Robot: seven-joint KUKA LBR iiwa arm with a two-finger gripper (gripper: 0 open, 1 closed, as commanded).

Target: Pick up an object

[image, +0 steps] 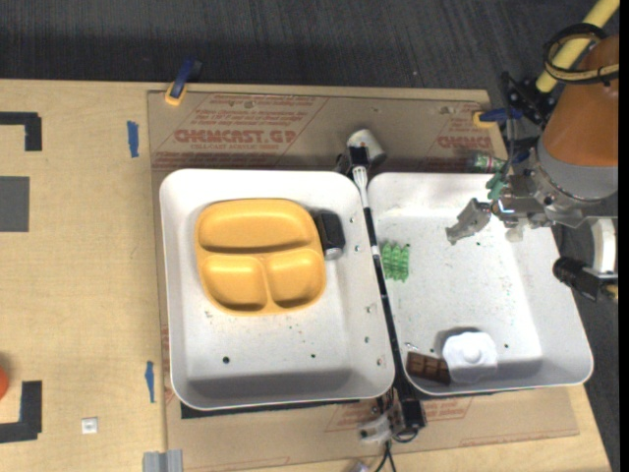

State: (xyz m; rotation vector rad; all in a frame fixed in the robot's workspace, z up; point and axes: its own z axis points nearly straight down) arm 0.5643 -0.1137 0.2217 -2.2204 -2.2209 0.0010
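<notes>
In the right bin (550,293), a small green ridged object (395,261) lies near the left wall. A brown block (428,367) and a white round-topped object (469,350) sit at the front edge. A yellow divided plate (261,254) rests in the left bin (197,342), with a small black object (329,233) touching its right side. My gripper (488,222) hangs over the upper part of the right bin, well right of the green object. It is open, with bare bin floor showing between its fingers (464,226).
The arm's orange band and grey wrist (582,150) fill the right side above the bin. A black and white divider piece (363,151) sits between the bins at the back. Blue clamps (183,80) hold the cardboard underlay.
</notes>
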